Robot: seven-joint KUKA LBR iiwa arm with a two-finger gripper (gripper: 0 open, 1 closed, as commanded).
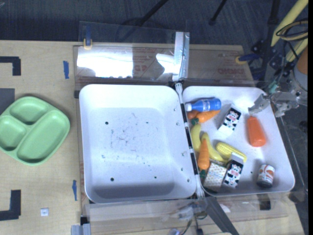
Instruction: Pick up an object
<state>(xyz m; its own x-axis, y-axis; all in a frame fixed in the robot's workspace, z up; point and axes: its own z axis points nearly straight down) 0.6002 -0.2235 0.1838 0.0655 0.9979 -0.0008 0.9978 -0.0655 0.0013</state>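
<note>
Your pincer [257,105] sits at the far right corner of the right bin [286,168], low over the bin's rim, and from this angle you cannot tell what state it is in; nothing shows between its tips. The things you could pick all lie in that right bin. Just below the pincer an orange carrot-shaped toy [256,131] lies on the bin floor, apart from the rest. Along the bin's left wall you have a blue bottle [204,105] lying on its side, with an orange piece [206,116] touching it just beneath, then a yellow banana [196,136] and a second orange piece [203,155] running down the wall. A small black-and-white carton [230,119] lies tilted near the middle, a corn cob [224,150] lies beside the banana, and another black-and-white carton [234,172] rests against a speckled packet [214,175] at the near edge. A small can [265,174] stands alone in the near right corner. The left bin [129,141] has only scuffs and specks on its floor (its white surface is well marked). On the tabletop [34,195] to the far left, well apart from both bins, a green divided plate [32,129] rests flat.
</note>
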